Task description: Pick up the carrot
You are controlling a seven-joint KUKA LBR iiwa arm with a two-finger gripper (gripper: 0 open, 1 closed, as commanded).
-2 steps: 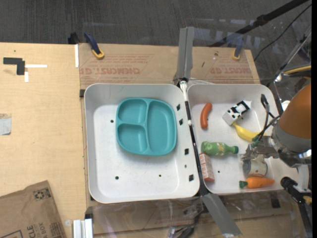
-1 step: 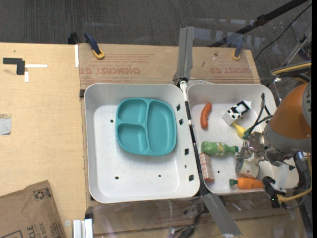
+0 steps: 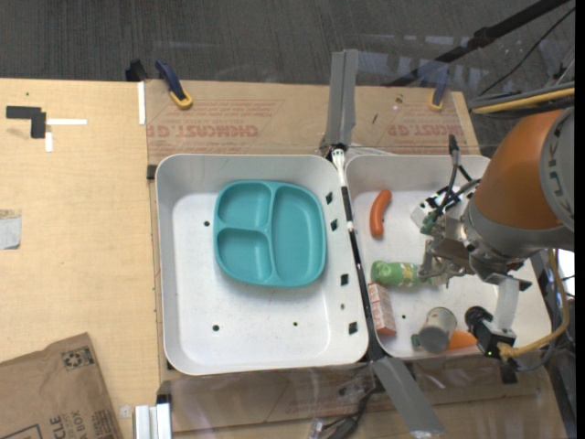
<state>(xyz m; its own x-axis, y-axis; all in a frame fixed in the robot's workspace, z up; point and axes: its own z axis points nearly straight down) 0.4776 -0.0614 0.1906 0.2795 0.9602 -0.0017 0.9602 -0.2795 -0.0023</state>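
While the carrot [image 3: 462,339] sits tucked in the near corner of the right bin [image 3: 411,157], the claw [image 3: 437,268] hangs beyond it, farther from the near wall and slightly toward the divider. The view doesn't let me tell whether the claw is open or closed, and nothing can be seen gripped in it. Only a short orange stub of the carrot shows, so I take it for the carrot on colour alone.

It is tight down there. A grey can [image 3: 437,324] lies against the carrot on the divider side, between it and the claw's line in. The bin's near wall closes it off from the front, so I judge the only free approach is from straight above.

Right at the claw, on its divider side, a green bottle [image 3: 395,273] lies on its side, touching or all but touching it. That looks like the wrong target to be hovering at. A small red-and-white packet [image 3: 381,309] rests along the divider below the bottle.

Farther off, past the claw toward the far wall, a red-orange sausage [image 3: 379,213] lies alone with bare floor around it.

Across the divider, the left bin [image 3: 183,245] holds a teal divided plate [image 3: 271,234], well apart. The grey-and-orange arm [image 3: 526,181] hangs over the right bin's outer side.
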